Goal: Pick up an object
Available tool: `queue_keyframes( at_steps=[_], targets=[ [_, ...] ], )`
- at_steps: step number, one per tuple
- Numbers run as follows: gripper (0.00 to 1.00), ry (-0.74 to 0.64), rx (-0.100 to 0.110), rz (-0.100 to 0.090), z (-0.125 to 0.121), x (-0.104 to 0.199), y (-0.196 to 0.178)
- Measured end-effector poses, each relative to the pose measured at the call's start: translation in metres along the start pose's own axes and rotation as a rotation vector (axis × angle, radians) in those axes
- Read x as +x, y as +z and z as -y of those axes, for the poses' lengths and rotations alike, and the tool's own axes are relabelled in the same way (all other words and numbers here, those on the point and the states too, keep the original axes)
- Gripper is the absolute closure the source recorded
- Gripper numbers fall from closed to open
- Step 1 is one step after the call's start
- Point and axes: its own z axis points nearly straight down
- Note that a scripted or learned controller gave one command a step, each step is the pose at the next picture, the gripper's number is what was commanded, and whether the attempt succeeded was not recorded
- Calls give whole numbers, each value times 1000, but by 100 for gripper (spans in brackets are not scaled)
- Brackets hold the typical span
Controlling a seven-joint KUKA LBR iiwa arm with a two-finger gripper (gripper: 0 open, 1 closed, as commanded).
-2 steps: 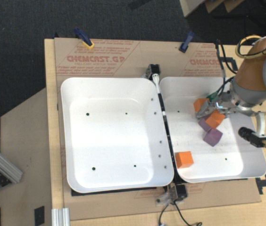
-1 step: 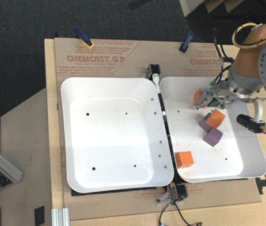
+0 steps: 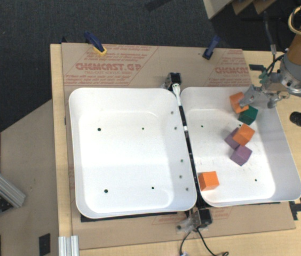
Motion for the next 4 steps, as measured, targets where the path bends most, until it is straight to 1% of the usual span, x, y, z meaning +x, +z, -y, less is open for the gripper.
queue_keyframes(
  at_steps=[1, 2, 3, 4],
  targets=[
    [0, -1, -4, -11, 67, 8, 54],
    [100, -3, -7, -3, 65, 6, 42],
    [100, -8, -20, 0, 69, 75, -104],
    [100, 8, -6, 4, 114, -4, -116]
  ],
)
